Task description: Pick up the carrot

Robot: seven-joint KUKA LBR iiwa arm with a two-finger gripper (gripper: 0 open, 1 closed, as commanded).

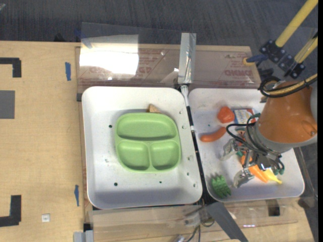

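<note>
Carrot (261, 174) lay in the right bin (298, 188), near its front right corner, an orange shape with a yellow piece (275, 179) touching its outer end. The gripper (247, 171) hung directly over it, the metal fingers (241, 178) reaching down at the carrot's inner end, and cables and hardware covered so much of the tips that whether the jaws stood apart or together could not be told, nor whether the carrot sat between them.

The main risk appeared to be a miss or a glancing pinch: the fingers seemed off toward one end, so closing there could have tipped the carrot or squeezed it out sideways. The yellow piece might also have been caught along with it. A green toy (220, 185) lay near, to the left, close enough to be nudged. A curved orange-red item (214, 134) and a rounder orange one (226, 115) lay farther back in the bin, similar in colour and easy to mistake for the target. The left bin (96, 135), holding a green divided plate (148, 140), stood well apart.
</note>
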